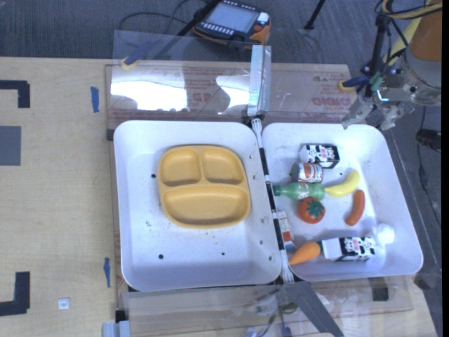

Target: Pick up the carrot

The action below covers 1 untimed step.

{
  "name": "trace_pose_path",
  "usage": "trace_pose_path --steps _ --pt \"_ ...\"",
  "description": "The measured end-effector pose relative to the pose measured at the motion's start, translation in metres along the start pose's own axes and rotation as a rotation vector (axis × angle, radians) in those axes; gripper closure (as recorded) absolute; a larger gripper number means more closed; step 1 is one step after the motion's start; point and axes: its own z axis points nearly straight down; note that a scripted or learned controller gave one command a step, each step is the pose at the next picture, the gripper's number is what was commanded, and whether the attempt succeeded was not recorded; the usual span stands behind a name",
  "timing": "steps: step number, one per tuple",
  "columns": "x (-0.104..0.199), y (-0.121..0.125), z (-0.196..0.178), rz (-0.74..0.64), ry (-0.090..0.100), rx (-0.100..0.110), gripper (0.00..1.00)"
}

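Carrot (304, 253) lying crosswise, tip toward left bin (133, 258)

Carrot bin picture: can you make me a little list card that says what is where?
carrot: right bin, near front-left corner, lying beside the milk carton
tomato: middle of right bin
banana: right of the green bottle
sausage: right of tomato
yellow plate: left bin, three sections
gripper: above right bin's back edge, far from carrot
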Motion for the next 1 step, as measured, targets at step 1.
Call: trace_pose_path --steps 1 --pt "0.0775 -0.0783 0.0850 0.067 -0.001 -0.001 0.00"
